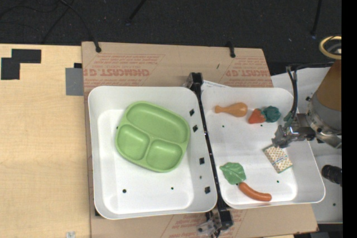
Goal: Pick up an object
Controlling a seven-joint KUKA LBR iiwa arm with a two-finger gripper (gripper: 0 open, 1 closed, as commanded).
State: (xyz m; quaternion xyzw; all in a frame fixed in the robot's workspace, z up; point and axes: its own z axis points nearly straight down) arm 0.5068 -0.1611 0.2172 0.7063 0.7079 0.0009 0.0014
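Camera view: gripper [284, 136] just above packet [278, 158].

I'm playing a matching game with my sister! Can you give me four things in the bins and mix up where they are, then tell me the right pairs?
Things:
1. green divided plate
2. chicken drumstick toy
3. orange hot dog toy
4. patterned little packet

Places:
A. near edge of the right bin, beside a green leaf
B. left bin
C. just below the robot's hand, right side of the right bin
D. far end of the right bin

Pairs: 1-B, 2-D, 3-A, 4-C
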